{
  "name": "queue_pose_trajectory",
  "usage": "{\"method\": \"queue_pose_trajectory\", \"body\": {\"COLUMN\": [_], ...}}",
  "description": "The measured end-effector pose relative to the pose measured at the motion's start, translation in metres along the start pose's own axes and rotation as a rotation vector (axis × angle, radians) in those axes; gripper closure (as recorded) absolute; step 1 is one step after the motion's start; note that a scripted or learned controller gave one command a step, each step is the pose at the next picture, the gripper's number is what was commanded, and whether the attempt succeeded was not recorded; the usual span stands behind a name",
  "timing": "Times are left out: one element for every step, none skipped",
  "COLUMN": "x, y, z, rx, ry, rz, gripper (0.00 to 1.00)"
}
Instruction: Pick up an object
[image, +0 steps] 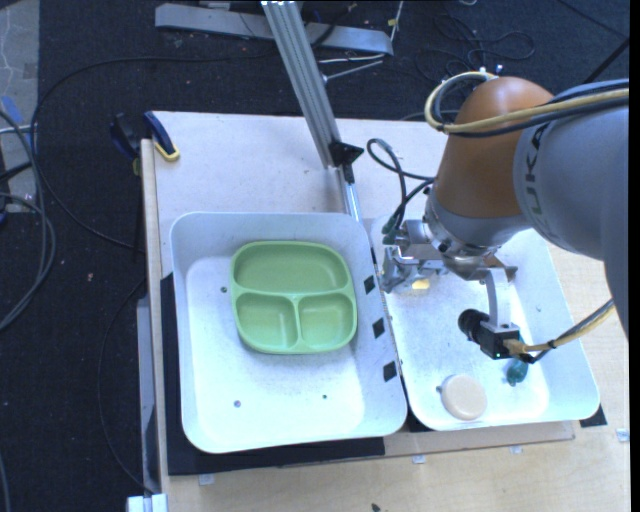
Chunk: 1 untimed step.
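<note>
The arm is hovering its pincer (415, 268) over the right bin (570, 385), its opening untellable, so reaching the round beige object (464, 397) is calling for a descent.

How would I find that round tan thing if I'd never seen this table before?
Look at the right white bin, the one the grey arm reaches into. Go to its front edge, nearest the camera, and you'll find the round tan disc. It is pale, flat and smooth, unlike the small teal object just to its right.
</note>
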<state>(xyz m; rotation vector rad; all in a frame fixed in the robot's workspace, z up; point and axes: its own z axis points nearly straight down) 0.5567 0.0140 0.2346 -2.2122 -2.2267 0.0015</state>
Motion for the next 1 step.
{"method": "queue_pose_trajectory", "body": {"x": [0.0624], "y": [0.0030], "z": [-0.0015], "rx": [-0.003], "ry": [-0.001], "rz": [0.000], "gripper": [1.00]}}
